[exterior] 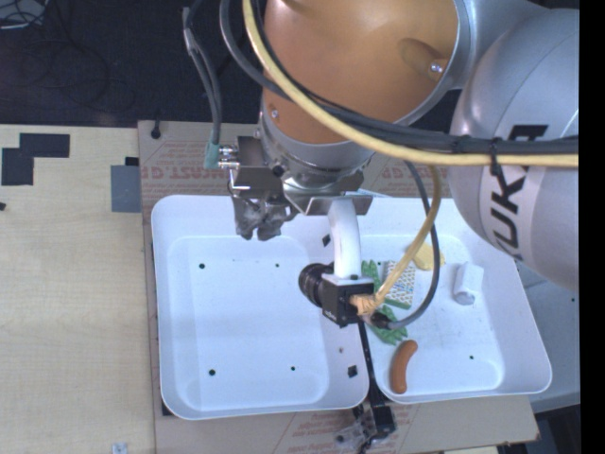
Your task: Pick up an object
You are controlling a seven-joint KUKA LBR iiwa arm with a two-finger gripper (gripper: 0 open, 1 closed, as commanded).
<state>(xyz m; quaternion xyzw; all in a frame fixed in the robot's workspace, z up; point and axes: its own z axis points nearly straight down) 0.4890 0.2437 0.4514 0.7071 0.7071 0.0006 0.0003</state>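
The jaws' opening cannot be told, and nothing shows in the gripper (261, 218) over the left bin's (236, 334) far edge, so this looks like the approach step; next it likely must cross to the orange sausage (404, 365) near the right bin's (473, 348) front edge.

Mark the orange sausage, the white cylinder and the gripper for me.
orange sausage (405, 365): camera view, middle of its length.
white cylinder (465, 283): camera view, its side.
gripper (262, 225): camera view, its lower end.
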